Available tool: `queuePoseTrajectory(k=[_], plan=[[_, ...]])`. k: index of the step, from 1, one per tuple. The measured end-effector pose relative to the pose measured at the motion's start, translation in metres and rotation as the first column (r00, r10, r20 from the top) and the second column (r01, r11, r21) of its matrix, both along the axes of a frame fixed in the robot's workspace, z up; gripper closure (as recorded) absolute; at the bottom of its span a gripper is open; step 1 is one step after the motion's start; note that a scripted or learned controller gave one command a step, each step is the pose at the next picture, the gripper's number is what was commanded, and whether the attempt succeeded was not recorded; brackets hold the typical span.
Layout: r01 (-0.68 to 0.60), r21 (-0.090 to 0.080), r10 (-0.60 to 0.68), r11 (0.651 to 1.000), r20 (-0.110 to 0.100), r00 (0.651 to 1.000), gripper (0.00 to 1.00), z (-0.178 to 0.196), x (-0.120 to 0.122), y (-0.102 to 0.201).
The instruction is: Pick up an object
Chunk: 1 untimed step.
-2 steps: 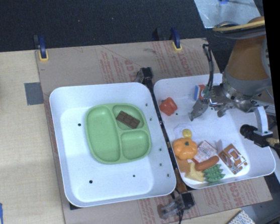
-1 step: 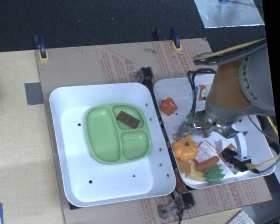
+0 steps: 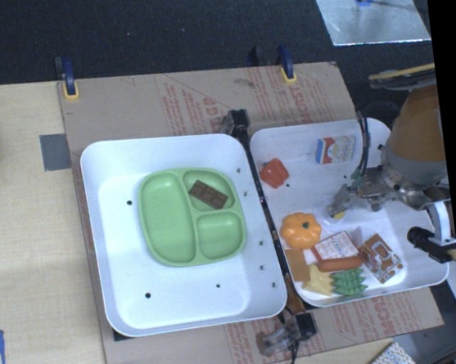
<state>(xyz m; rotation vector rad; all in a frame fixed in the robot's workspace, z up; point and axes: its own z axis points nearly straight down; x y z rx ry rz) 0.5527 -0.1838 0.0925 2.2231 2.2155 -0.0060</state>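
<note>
Just now the pincer (image 3: 340,207) hangs low in the right bin (image 3: 289,141); whether it grips anything, I cannot tell. Orange pumpkin (image 3: 301,230) sits just left of it.

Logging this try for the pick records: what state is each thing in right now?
End effector: low over right bin, nothing seen between fingers.
Green plate: flat in left bin.
Chocolate bar: lying in the plate's upper right compartment.
Pumpkin: upright in right bin.
Red piece: lying loose, apart from the rest.
Milk carton: lying flat.

Two white bins (image 3: 110,233); one green plate (image 3: 167,226); one brown bar (image 3: 208,193); one pumpkin (image 3: 301,230).
</note>
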Motion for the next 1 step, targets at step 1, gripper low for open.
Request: queuePoseTrajectory(k=[1], plan=[[-0.011,0.005,0.011,1.000,0.006,1.000,0.00,0.0006,0.0858,0.0261]])
